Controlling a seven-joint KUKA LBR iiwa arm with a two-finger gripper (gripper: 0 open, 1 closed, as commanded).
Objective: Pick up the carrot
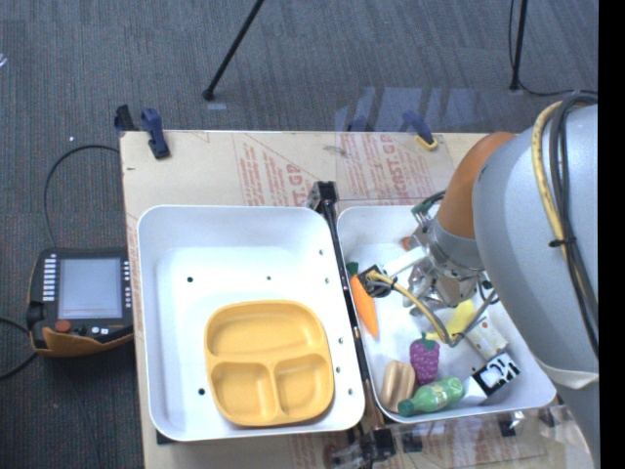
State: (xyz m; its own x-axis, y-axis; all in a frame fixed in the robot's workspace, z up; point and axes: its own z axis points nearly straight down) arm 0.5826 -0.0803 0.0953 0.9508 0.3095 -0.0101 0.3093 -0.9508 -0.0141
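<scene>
Carrot [364,305] lies in the right bin [386,223], close against that bin's left wall, the one it shares with the left bin [161,262], its green top pointing toward the bench's far edge and its tip toward the near edge. In the camera view, the end effector [441,283] hangs over the middle of the right bin, near the carrot but apart from it, with a yellow cable looping below it. Whether it is spread or pressed together cannot be told, as the wrist hides it. Nothing appears held. Toward the right bin's near edge sit a purple grape bunch [424,359], a tan bread piece [395,383] and a green bottle [433,396]. A yellow divided plate [269,362] rests in the left bin. The pick looks not yet made: the carrot rests on the bin floor, so reaching, closing and lifting all remain.
</scene>
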